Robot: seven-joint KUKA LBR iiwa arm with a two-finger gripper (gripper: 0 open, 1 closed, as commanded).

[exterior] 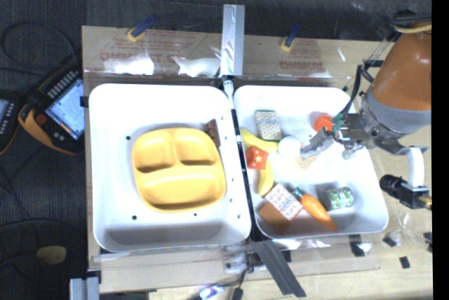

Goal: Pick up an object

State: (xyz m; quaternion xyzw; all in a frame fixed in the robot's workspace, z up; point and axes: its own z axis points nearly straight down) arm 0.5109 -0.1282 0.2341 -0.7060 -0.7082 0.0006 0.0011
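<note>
Leftward, yellow tray [179, 169] lying mid left bin [105, 151]. Banana [257, 165] sitting by right bin [365, 214] left wall, carrot [314, 207] lying near front edge. White ball [288, 147] sitting mid-bin: likely light, smooth, slippery; gripping across widest part seems best. Pincer [312, 145] hovering just beside ball; opening unclear, holding nothing visible.

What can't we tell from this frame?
- Gripper in the camera view: finger state and whether it holds anything are too small and blurred to tell.
- Small tan item under the gripper: partly covered by it, identity unclear.
- Small dark brown object at the yellow divided plastic tray's corner: too small to identify.
</note>
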